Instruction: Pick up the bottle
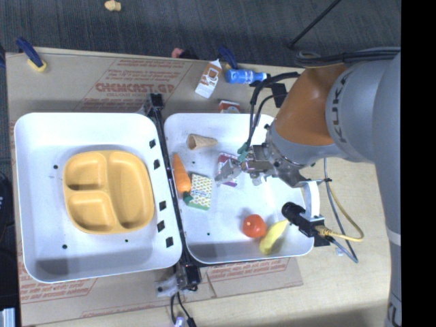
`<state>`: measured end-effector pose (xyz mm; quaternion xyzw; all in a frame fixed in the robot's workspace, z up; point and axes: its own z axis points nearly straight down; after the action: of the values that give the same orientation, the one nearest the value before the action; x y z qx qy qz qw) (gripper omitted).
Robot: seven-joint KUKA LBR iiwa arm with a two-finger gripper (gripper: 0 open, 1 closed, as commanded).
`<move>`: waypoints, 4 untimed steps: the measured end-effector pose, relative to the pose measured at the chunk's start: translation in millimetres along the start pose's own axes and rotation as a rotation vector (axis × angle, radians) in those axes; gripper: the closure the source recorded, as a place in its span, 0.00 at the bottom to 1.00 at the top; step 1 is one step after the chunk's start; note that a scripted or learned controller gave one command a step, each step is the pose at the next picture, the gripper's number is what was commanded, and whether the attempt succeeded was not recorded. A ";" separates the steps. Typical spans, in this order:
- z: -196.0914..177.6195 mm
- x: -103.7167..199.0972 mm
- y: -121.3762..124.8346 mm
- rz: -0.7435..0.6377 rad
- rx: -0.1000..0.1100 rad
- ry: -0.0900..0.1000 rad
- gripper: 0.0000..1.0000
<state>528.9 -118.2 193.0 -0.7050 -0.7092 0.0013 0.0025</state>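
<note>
Risk: the pincer (235, 165), grip state indiscernible, sits mid-frame over the packet (227, 167), well apart from the bottle (240, 76) at top, so it may grasp wrongly.

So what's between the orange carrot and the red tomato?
In the camera view, a small patterned block lies right beside the carrot. Past it, the white bin floor is bare up to the tomato.

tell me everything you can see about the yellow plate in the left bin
The yellow plate is a rounded-square tray, seemingly plastic, with a smooth matte look. Raised ridges divide it into three compartments: two smaller ones on the left, one above the other, and a longer one down the right. All three look bare. It lies flat, right way up, near the middle of the left bin, resting on the bin's floor, and touches nothing else.
</note>
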 end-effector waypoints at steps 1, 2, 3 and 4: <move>-10.1 0.4 0.3 -0.005 0.002 0.001 1.00; 12.8 -93.7 -53.9 0.031 -0.001 -0.002 1.00; -29.4 -85.0 -53.0 0.399 -0.003 0.000 1.00; -72.2 -84.9 -53.3 0.510 -0.003 0.001 1.00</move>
<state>476.5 -203.6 265.2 -0.8610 -0.5085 0.0006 0.0013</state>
